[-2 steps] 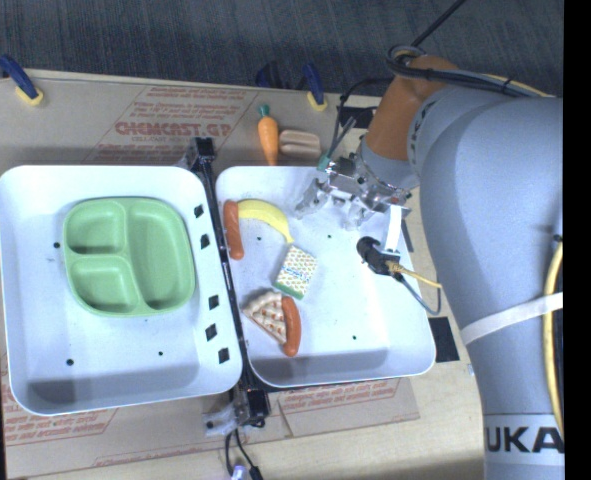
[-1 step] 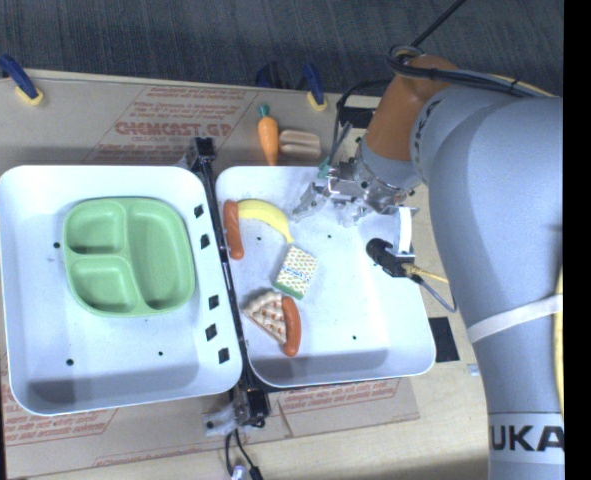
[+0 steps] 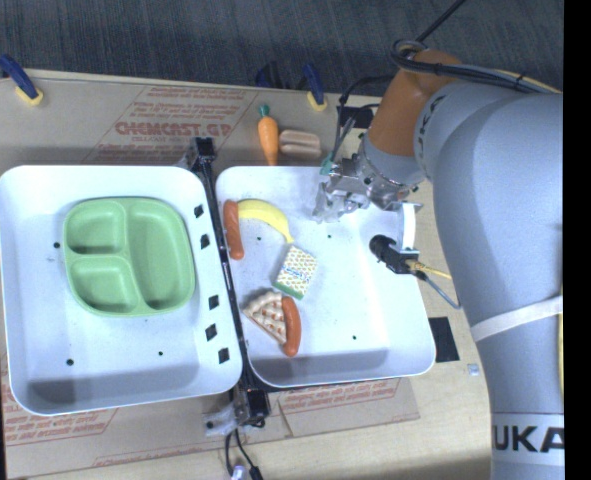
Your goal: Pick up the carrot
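The orange carrot (image 3: 267, 137) lies outside the bins beside a bun (image 3: 299, 145). The gripper (image 3: 332, 204) hangs apart from it; I cannot tell its state.

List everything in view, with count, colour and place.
carrot: 1, orange with green top, on the cardboard behind the right bin
bread roll: 1, tan, beside the carrot
hot dogs: 2, reddish, right bin
banana: 1, yellow, right bin
waffle slice: 1, tan, right bin
wrapped packet: 1, green and white, right bin
divided plate: 1, light green, left bin
bins: 2, white, side by side
clamps: 2, blue, bench's far edge
gripper: 1, metallic, over the right bin's far side
arm: 1, grey with orange band, right
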Controlling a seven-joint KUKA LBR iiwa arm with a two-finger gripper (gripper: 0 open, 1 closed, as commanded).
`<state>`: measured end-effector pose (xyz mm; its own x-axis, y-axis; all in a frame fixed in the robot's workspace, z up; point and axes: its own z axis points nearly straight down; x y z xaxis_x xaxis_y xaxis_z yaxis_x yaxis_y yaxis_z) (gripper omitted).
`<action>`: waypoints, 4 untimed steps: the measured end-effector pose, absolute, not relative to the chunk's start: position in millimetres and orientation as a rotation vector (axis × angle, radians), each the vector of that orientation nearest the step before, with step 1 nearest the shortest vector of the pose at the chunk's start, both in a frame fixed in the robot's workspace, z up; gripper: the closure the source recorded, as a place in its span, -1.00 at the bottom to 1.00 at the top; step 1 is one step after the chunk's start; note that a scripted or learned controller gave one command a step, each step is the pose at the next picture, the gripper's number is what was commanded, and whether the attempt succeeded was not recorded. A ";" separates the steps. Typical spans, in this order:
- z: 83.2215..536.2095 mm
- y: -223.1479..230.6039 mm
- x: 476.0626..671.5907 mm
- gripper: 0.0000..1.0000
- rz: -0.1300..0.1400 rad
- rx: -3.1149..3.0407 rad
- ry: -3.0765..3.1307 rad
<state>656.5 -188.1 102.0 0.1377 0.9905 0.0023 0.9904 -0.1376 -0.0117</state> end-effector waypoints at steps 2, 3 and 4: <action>109.2 -166.9 503.2 1.00 0.004 -2.183 -2.251; 236.9 -169.6 476.7 1.00 0.001 -2.104 -2.332; 318.1 -211.6 476.6 1.00 0.002 -2.130 -2.309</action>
<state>476.6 -211.6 318.1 -0.0806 0.9967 -0.0010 0.9967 0.0806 -0.0009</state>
